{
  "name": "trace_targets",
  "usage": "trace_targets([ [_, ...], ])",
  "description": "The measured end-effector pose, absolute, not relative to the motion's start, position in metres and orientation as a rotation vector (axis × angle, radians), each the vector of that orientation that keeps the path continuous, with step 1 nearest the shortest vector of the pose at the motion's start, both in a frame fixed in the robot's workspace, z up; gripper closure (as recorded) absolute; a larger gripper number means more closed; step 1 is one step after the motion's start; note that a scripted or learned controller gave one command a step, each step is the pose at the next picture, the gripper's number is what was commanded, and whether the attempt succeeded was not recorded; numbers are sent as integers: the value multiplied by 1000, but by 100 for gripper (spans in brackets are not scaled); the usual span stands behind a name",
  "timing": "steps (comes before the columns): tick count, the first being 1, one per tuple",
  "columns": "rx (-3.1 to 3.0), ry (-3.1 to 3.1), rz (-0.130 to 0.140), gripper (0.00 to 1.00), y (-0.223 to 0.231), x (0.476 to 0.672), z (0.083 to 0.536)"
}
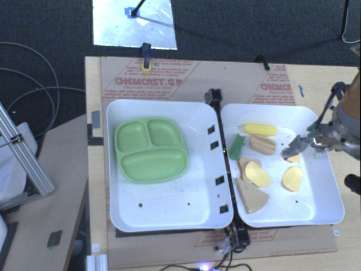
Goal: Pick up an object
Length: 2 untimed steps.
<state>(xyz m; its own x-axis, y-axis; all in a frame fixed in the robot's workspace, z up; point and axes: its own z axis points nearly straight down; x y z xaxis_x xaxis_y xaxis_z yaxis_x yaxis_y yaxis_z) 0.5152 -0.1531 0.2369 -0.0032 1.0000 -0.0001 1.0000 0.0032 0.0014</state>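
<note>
L bin: green plate. R bin: green stick, corn, bread roll, pale slices. Gripper low over a yellow bit, mostly hidden; finger state can't tell. Arm cut off at R edge.

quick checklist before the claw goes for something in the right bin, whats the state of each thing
1. Claw over the right shallow white bin: ok.
2. Claw holding something: cannot tell; a small yellow piece lies just beneath it.
3. Targets available: ok; the yellow corn cob, tan bread roll and pale yellow round slice all lie in that bin.
4. Slice apart from its neighbours: ok.
5. Corn cob and roll apart: not ok, they lie very close together.
6. Green divided plate away in the left bin: ok.
</note>
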Motion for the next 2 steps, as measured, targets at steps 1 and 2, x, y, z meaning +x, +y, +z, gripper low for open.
trace_targets([
  [1,2225,2232,-6,0,-114,490,129],
  [2,2207,2232,10,0,-47,488,187],
])
